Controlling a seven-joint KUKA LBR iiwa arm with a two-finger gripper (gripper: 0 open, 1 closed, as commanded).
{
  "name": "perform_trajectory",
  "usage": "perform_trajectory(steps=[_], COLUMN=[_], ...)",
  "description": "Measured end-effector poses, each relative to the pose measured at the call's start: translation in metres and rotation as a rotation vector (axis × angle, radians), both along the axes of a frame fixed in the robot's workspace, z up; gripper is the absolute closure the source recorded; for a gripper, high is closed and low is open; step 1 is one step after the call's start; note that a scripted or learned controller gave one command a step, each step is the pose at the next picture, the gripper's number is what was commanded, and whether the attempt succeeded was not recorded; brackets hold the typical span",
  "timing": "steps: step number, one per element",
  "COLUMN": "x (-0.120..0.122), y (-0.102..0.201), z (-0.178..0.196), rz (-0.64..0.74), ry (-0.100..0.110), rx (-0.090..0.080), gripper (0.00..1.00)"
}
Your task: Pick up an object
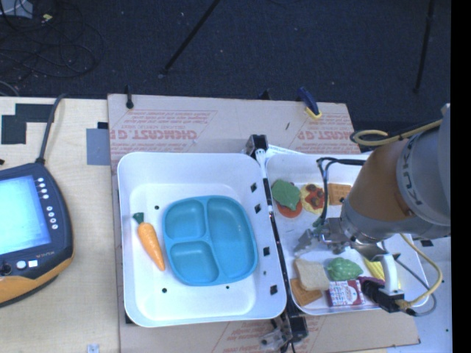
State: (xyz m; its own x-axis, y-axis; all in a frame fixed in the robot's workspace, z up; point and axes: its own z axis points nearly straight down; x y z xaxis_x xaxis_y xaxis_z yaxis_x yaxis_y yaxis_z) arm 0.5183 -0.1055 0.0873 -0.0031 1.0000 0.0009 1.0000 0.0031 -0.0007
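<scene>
My gripper (pixel 315 237) hangs low over the middle of the right bin (pixel 274 169), reaching in from the right under the grey and orange arm (pixel 390 190). Toy foods lie around it. A green and red lettuce piece (pixel 285 195) and a red-topped pizza piece (pixel 314 196) sit just beyond it, beside an orange cracker (pixel 338 193). On the near side lie a bread slice (pixel 310 274), a green leafy piece (pixel 343 268), a red packet (pixel 344 294) and a yellow piece (pixel 375 269). Nothing shows in the gripper.
The left bin (pixel 147 171) holds a blue divided plate (pixel 208 239) and an orange carrot (pixel 151 244) beside it. A teach pendant (pixel 29 226) rests on the bench at far left. Cables (pixel 427 271) trail by the right bin's edge.
</scene>
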Motion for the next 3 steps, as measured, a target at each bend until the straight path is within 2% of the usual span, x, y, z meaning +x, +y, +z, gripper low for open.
perform_trajectory(steps=[1, 2, 3], x=[0.068, 0.128, 0.125], y=[-0.005, 0.027, 0.025], z=[0.0, 0.0, 0.0], rz=[-0.001, 0.001, 0.0], ry=[-0.003, -0.002, 0.003], rx=[-0.001, 0.0, -0.001], gripper=[0.0, 0.0, 0.0])
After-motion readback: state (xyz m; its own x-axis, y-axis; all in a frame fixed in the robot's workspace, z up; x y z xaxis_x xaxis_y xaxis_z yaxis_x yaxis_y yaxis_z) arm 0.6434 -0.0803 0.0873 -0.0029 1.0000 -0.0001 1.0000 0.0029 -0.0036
